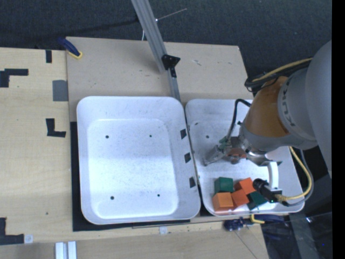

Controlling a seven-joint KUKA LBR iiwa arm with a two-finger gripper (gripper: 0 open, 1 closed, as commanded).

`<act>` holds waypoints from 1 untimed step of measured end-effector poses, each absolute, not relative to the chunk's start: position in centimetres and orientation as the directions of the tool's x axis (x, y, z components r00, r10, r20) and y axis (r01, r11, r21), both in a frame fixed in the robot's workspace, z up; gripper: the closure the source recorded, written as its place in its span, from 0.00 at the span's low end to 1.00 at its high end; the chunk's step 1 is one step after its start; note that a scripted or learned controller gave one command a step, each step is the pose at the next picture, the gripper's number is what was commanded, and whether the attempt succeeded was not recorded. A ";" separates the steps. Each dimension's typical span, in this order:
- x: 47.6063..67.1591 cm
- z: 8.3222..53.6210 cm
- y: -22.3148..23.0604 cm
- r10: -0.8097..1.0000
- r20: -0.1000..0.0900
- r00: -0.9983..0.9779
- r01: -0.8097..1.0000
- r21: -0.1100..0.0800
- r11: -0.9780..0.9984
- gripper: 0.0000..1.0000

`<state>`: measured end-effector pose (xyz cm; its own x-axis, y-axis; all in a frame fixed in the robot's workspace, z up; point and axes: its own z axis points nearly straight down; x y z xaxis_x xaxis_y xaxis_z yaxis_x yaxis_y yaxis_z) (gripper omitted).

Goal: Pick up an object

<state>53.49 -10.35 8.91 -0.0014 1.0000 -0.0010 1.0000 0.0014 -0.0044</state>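
Arm [280, 115]: I see it reaching in from the right of the frame, orange band over the right bin [210, 117].
Gripper [214, 154]: low in the middle of the right bin; I read its fingers as narrow with nothing between them.
Blocks: clustered at the lower edge of the right bin, below the gripper and apart from it; green block [223, 185], orange block [222, 200], another orange block [246, 186], dark green block [256, 200].
Left bin [86, 112]: centre-left of the frame.
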 end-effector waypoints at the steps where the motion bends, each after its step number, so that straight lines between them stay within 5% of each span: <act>1: 53.5 10.1 -10.2 1.000 0.002 -0.003 1.000 -0.004 0.003 1.00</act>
<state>53.52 -10.24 10.09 -0.0027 1.0000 0.0018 1.0000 0.0027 -0.0042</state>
